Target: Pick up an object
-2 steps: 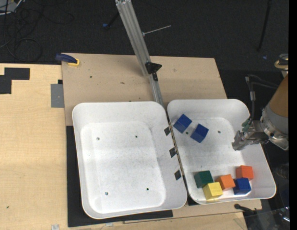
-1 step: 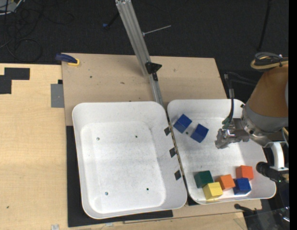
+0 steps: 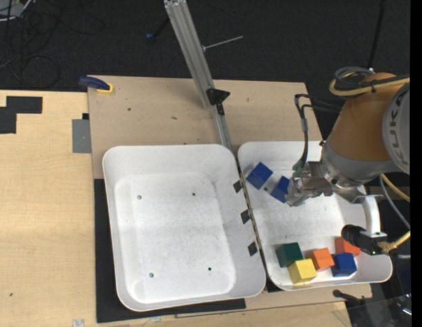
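My gripper hangs low over the right bin, just right of a blue block that touches or sits partly under its fingers. A second blue block lies a little up and to the left. Near the bin's front edge sit a green block, a yellow block, an orange block, another blue block and a red-orange block. The wrist hides the fingertips.
The left bin stands beside the right one, with black clips along the shared wall. A slanted aluminium rail rises behind the bins. Cables hang by the arm at the right.
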